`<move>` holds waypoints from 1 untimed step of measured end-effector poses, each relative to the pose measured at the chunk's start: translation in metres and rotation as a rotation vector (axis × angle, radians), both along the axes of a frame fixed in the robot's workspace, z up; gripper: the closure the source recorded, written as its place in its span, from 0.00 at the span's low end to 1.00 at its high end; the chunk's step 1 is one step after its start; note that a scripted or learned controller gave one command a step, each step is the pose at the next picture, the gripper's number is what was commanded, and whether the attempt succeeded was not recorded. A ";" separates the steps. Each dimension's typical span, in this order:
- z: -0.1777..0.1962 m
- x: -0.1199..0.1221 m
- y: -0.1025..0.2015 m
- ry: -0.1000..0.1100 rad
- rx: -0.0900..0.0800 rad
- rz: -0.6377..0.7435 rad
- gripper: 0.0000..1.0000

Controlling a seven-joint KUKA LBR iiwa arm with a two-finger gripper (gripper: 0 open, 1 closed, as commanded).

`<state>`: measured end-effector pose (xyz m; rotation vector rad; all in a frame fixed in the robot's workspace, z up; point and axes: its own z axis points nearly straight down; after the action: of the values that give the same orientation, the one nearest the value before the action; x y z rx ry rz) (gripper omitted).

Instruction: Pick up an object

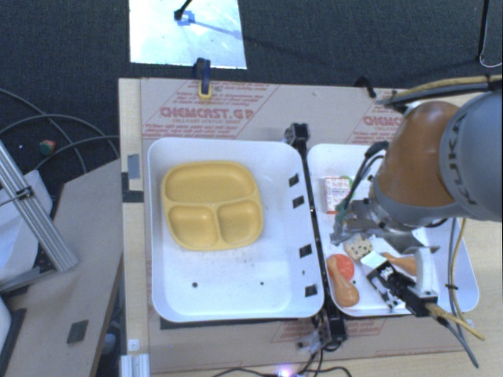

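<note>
Two white bins sit side by side; the left bin [173, 289] holds a yellow divided tray [212, 204] near its far edge. The gripper [351, 225] hangs over the right bin [470, 289] beside a die [359, 247]; finger state cannot be told.

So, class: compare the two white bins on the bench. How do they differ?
The left bin holds one thing, a yellow divided tray; the right bin holds several small items, among them a small carton and a die. The left bin lies in full view; the arm covers much of the right bin. Both are shallow and white.
</note>
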<state>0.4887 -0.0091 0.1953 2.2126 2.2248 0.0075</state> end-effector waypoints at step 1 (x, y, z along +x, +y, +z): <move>0.036 0.001 0.056 0.002 0.001 0.003 1.00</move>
<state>0.4895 0.0466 0.2316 2.2107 2.2294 0.0064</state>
